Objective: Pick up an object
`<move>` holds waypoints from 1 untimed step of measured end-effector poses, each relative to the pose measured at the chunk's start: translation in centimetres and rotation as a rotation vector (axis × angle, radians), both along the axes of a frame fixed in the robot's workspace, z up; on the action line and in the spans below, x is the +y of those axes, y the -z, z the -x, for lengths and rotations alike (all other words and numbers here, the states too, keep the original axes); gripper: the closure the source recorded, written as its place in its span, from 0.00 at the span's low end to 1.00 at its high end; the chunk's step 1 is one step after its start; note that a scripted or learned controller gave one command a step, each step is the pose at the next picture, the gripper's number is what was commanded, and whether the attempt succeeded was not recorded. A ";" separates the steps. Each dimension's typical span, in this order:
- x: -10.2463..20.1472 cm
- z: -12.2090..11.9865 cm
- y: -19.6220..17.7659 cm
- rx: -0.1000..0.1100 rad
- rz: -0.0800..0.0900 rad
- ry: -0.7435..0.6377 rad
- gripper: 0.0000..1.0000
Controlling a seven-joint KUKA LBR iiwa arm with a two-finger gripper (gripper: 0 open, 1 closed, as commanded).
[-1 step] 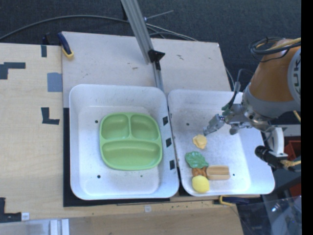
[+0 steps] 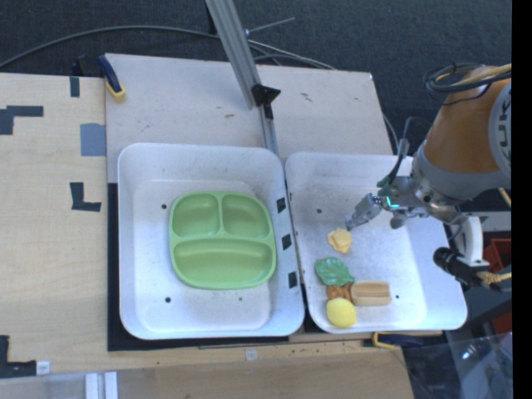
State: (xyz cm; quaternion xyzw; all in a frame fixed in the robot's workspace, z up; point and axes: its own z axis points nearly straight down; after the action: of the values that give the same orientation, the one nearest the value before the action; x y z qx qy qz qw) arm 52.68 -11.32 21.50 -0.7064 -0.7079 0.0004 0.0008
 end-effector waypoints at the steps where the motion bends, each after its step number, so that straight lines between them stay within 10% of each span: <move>1: 0.0 0.7 4.5 0.005 0.000 0.001 0.00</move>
State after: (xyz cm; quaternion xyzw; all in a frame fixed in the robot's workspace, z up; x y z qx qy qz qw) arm 52.03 -11.28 17.01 -0.7068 -0.7075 0.0023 0.0024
